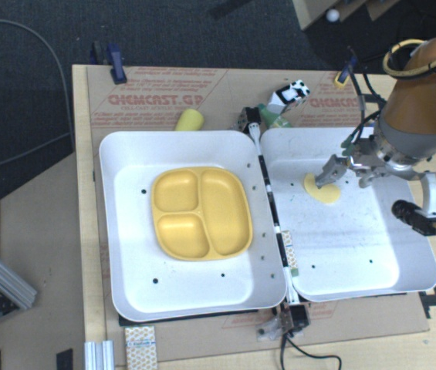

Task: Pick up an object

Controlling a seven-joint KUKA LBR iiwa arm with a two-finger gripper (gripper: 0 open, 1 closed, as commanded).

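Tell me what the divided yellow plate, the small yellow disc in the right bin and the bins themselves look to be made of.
Divided yellow plate: likely moulded plastic, smooth with a soft sheen and rounded compartment ridges.
Small yellow disc: pale, matte, flat; possibly foam or soft plastic, too small to tell.
Left bin and right bin: thin white plastic, apparently, with glossy rounded rims.

Dark carpet floor [32, 21] surrounds the cardboard-topped bench [163, 99].
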